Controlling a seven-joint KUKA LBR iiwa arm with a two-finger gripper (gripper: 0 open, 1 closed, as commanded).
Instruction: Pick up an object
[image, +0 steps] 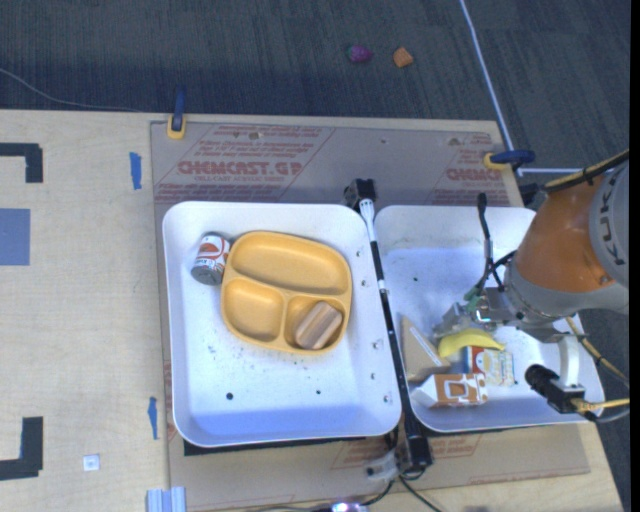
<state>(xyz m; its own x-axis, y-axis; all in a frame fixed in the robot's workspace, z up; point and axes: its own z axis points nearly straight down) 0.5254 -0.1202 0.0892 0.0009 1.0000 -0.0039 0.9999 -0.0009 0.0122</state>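
My gripper (468, 312) is low in the right bin (420, 250), just above a yellow banana (472, 343) near the bin's front. An orange and white carton (462, 388) lies right in front of the banana. A tan wedge-shaped piece (420, 349) rests to the banana's left, by the bin's left wall. The grey wrist and its orange band cover the right part of this bin. Nothing is visibly lifted off the bin floor.
The left bin (200, 380) holds a yellow divided tray (285, 262) with a brown roll (318, 324) in its front right compartment. A small red and white can (210, 258) lies against the tray's left side. A black divider clamp (360, 192) sits between the bins.
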